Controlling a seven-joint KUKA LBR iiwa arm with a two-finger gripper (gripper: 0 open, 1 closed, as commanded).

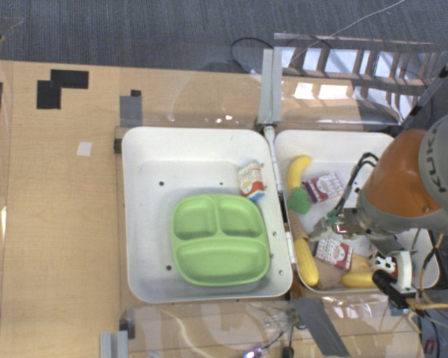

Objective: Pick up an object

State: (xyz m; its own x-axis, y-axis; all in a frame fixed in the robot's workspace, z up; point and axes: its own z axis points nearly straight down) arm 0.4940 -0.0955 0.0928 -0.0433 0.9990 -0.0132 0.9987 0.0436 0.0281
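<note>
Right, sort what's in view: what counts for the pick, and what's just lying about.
For the pick:
- right bin, under the arm
- its contents: bananas, red-and-white packets

Lying about:
- left bin
- green divided tray
- small carton

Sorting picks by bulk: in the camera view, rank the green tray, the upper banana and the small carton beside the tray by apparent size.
1. green tray
2. upper banana
3. small carton
The last two look close.

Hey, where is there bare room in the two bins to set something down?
The left white bin has bare floor left of and behind the green divided plastic plate, up to the small printed carton. The right white bin is crowded: yellow bananas, red-and-white packets and the grey arm.
</note>
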